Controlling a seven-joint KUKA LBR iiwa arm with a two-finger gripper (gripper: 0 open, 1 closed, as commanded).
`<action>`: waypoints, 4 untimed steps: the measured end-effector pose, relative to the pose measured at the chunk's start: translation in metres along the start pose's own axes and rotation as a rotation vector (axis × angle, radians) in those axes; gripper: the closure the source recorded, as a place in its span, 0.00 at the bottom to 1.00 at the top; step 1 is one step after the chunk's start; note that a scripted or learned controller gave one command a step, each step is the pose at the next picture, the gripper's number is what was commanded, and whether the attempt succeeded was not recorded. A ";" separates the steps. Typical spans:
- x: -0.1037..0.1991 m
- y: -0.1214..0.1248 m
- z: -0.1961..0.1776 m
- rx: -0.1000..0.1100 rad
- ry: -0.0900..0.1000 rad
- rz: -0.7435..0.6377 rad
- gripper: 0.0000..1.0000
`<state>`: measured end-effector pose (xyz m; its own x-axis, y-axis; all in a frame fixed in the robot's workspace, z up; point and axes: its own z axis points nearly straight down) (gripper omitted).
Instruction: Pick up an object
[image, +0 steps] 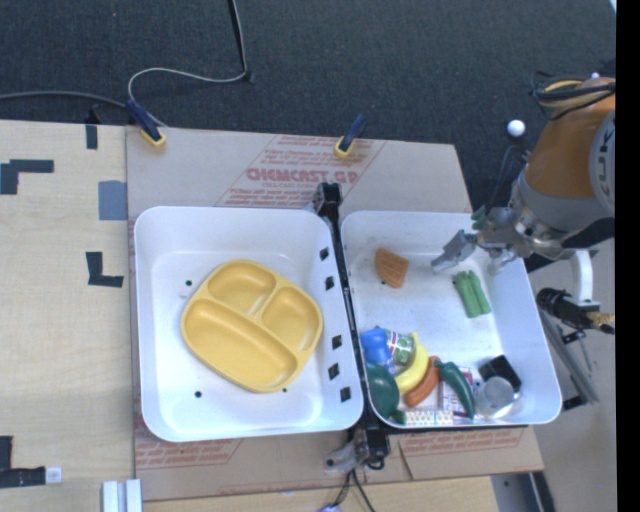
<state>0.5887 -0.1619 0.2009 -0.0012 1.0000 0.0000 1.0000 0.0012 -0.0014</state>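
Claw (468, 255) at right of frame, fingers spread wide, holding nothing, hovering just above green block (471, 294) in right bin (545, 345). Nothing lifted yet; descent, closing and raising left. Yellow tray (252, 324) in left bin (150, 330).

Two shallow white bins, the left bin (160, 300) and the right bin (520, 330), look like smooth, slightly glossy plastic. A yellow divided tray (252, 325) appears to be smooth matt plastic. The sheet (250, 175) beneath the bins is brown printed cardboard, matt. The bench (50, 330) has a pale wood-grain finish. The floor (400, 60) looks like dark, rough carpet.
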 end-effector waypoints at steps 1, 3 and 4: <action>0.009 0.047 0.092 0.002 0.000 0.000 0.00; 0.038 0.007 -0.013 -0.004 0.000 -0.001 1.00; 0.038 0.006 -0.012 0.000 0.000 -0.001 0.00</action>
<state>0.5944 -0.1235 0.2127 -0.0018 1.0000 0.0002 1.0000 0.0018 -0.0009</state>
